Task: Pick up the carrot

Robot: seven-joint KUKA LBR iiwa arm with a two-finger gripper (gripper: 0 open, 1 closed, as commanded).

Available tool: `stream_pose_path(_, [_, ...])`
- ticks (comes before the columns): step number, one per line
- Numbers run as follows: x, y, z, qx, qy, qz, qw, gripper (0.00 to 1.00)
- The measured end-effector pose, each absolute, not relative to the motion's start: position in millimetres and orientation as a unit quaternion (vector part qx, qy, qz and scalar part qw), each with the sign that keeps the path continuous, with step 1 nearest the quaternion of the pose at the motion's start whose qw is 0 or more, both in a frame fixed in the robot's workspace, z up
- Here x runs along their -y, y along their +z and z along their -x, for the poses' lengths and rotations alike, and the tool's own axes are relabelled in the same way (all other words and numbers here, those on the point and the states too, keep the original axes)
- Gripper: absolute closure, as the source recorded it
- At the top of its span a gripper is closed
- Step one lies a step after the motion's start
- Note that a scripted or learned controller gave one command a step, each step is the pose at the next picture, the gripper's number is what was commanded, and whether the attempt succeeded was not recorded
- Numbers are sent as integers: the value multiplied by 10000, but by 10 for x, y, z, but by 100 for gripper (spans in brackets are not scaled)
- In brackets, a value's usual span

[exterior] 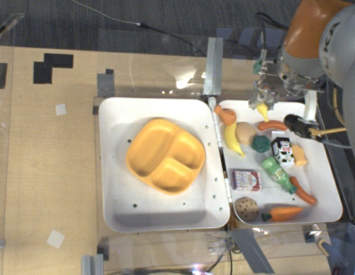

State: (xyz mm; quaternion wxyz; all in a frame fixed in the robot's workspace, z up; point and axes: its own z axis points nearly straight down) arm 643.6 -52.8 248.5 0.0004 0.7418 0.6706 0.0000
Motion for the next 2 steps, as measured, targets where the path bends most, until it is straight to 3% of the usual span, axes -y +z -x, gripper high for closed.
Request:
stream_pose_path(1, [741,2417,-6696,-5622,9,-8270,11,100])
stream_pose_path(2, [800,2216,-6668,-4657,10,-8850,6,100])
